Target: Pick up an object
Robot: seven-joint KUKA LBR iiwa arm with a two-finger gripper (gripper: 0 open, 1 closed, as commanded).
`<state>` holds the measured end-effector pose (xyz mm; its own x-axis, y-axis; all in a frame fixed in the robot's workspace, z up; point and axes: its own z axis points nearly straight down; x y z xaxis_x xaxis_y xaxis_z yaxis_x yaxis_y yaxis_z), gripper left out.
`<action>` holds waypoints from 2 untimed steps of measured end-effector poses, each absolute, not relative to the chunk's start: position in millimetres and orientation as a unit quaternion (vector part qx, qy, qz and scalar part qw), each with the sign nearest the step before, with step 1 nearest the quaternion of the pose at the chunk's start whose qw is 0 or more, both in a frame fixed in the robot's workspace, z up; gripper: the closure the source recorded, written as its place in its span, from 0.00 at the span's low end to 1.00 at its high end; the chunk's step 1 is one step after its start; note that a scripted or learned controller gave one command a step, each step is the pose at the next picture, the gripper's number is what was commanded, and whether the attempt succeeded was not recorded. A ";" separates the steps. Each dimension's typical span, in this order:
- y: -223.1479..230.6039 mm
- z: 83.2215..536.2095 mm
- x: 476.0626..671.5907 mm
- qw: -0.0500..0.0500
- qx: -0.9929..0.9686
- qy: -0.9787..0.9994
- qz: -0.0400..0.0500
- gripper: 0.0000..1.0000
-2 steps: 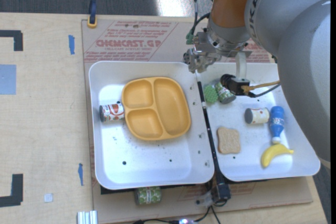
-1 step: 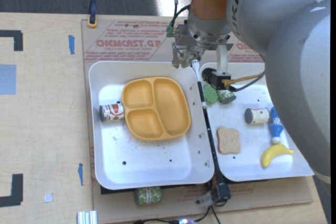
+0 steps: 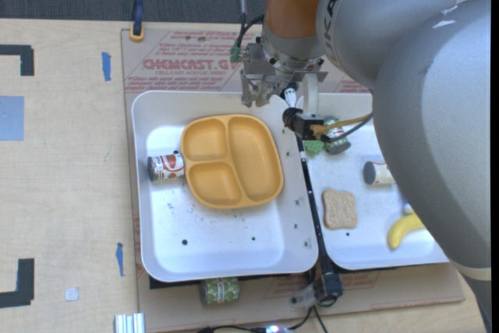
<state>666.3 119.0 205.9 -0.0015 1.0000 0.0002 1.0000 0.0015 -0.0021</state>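
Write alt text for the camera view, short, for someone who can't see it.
A grey arm's gripper hovers at the far rim of the left white bin, which holds a yellow divided plate and a small can lying beside it. The right bin holds a bread slice and a banana.

1 fixed camera looks down at a slant on 2 white bins (image 3: 156, 246), arm (image 3: 405, 35) entering from right.
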 end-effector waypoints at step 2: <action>46.2 185.2 623.4 0.000 -0.708 -0.707 0.001 1.00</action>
